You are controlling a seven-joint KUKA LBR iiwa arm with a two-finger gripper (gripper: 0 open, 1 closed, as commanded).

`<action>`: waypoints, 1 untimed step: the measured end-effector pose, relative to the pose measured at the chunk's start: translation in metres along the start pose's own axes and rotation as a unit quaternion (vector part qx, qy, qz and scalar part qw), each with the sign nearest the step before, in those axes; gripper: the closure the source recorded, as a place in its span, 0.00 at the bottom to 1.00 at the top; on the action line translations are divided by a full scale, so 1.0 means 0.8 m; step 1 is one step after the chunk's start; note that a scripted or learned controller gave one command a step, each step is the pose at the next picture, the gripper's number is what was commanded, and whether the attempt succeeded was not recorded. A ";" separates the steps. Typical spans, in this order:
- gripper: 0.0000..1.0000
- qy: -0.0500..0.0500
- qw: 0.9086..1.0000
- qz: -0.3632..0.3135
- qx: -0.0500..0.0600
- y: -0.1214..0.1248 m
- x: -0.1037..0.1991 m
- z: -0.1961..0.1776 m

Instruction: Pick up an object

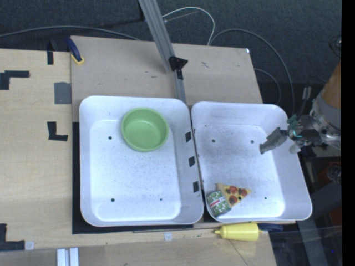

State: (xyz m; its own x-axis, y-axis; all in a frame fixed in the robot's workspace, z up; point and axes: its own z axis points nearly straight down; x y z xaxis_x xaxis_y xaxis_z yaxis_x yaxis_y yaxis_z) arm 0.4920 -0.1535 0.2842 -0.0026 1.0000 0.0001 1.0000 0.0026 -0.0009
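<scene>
bowl in L bin, pizza (R bin)

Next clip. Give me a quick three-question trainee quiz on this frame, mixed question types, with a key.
1. True or false: the green bowl sits in the right bin.
2. Which item lies outside both bins, on the bench by the right bin's near edge?
A. pizza slice toy
B. yellow bottle
C. green bowl
3. Fill in: the gripper is over the right bin's ____ side, apart from the toys.

Key:
1. False; it is in the left bin.
2. B
3. right
</scene>
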 end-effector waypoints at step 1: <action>0.00 0.000 1.000 0.000 0.000 0.000 0.000 0.000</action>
State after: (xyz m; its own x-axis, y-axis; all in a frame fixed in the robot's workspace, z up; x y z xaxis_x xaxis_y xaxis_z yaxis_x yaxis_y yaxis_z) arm 0.4920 -0.1537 0.2842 -0.0019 1.0000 0.0000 1.0000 0.0019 -0.0009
